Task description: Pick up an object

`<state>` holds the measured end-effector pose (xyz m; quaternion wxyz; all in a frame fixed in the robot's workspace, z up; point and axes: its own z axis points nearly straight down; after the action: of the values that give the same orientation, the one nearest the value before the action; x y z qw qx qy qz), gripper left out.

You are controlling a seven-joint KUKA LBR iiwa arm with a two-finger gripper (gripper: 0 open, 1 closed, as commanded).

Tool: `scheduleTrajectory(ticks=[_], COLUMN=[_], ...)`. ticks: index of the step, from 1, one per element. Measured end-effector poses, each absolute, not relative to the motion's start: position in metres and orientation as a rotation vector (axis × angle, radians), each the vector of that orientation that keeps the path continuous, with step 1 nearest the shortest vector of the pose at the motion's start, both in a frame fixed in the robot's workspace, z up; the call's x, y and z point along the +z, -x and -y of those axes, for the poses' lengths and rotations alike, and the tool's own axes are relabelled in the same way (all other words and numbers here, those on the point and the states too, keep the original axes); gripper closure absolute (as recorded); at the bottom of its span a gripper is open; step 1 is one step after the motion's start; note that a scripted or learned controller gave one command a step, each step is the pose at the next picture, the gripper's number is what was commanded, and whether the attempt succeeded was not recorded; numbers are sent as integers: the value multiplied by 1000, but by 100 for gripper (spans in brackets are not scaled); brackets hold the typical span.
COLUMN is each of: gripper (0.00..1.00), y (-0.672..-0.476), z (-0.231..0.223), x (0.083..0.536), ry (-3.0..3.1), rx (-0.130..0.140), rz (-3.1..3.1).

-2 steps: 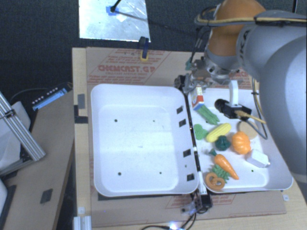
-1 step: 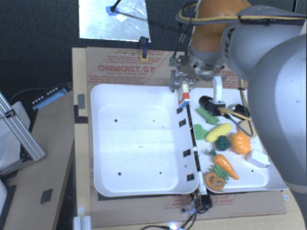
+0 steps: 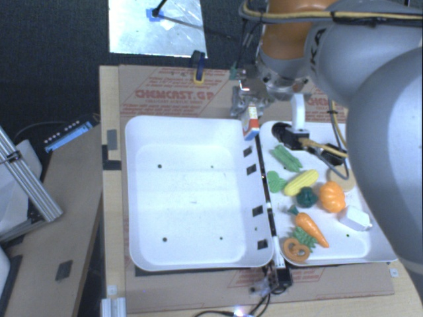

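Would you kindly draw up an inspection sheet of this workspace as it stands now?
Surface: left bin and right bin side by side on printed cardboard.
Job's things: in the right bin lie corn, carrot, orange fruit, green pod, white block and a few smaller toys.
Clutter: nothing seen.
Hand: the hand is over the far end of the divide between the bins. A small red and blue thing is right under it; whether it is held cannot be told.
Cables: wires at the bench's near edge.
Surroundings: shiny sheet and clamp behind, metal rail at left.
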<state>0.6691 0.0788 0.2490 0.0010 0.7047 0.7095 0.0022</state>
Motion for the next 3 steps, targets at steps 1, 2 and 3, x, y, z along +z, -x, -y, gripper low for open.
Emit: scheduleTrajectory(ticks=[1,2,3], gripper=[100,100,100], y=[-669,-664,-600], z=[-146,-241,-234], x=[258,248,127], ry=[-2210,-2208,-2227], rx=[8,7,-21], rz=[-2232,-2236,-2228])
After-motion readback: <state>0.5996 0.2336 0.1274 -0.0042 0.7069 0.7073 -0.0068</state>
